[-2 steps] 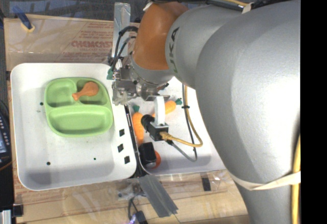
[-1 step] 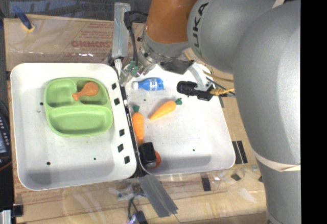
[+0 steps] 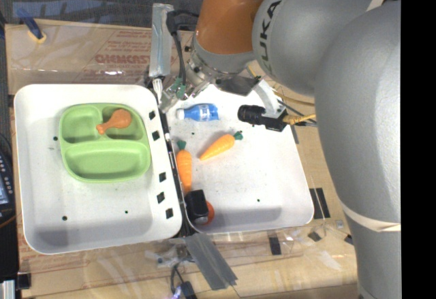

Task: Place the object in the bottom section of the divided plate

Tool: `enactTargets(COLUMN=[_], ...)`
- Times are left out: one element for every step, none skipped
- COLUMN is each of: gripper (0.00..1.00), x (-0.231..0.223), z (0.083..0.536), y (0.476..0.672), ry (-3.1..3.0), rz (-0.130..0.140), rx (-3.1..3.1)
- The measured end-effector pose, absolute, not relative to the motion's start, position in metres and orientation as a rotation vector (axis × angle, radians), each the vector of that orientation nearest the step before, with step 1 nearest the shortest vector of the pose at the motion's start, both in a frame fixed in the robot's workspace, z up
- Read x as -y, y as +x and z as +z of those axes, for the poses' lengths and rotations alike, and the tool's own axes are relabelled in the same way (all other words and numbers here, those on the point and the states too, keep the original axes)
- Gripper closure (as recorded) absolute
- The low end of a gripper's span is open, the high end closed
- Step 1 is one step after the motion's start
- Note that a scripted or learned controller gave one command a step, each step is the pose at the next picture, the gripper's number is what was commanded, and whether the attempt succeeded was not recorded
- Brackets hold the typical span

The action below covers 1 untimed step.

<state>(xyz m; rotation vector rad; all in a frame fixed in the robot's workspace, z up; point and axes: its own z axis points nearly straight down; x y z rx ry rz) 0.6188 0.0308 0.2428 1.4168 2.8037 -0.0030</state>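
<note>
A green divided plate (image 3: 103, 141) lies in the left bin (image 3: 41, 223). Its large bottom section holds nothing, and a toy chicken drumstick (image 3: 114, 121) rests in its top right section. In the right bin (image 3: 286, 182) lie a small blue bottle (image 3: 199, 113), an orange carrot (image 3: 219, 146) and a second carrot (image 3: 184, 167) against the divider wall. My gripper (image 3: 167, 89) hangs over the top of the wall between the two bins, just left of the bottle, with the orange-banded wrist (image 3: 228, 11) above it. I see nothing held in it.
A black and orange object (image 3: 199, 208) sits in the right bin's near left corner. A black fitting (image 3: 261, 116) sticks out from the arm over the right bin. The grey arm covers the bench's right side. Brown cardboard (image 3: 88, 45) lies behind the bins.
</note>
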Motion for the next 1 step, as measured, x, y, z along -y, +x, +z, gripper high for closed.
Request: enactTargets(gripper=[1.0], x=[-0.0143], z=[0.2123], y=[0.5397], ry=[1.47], rz=[-0.004], rx=[-2.78])
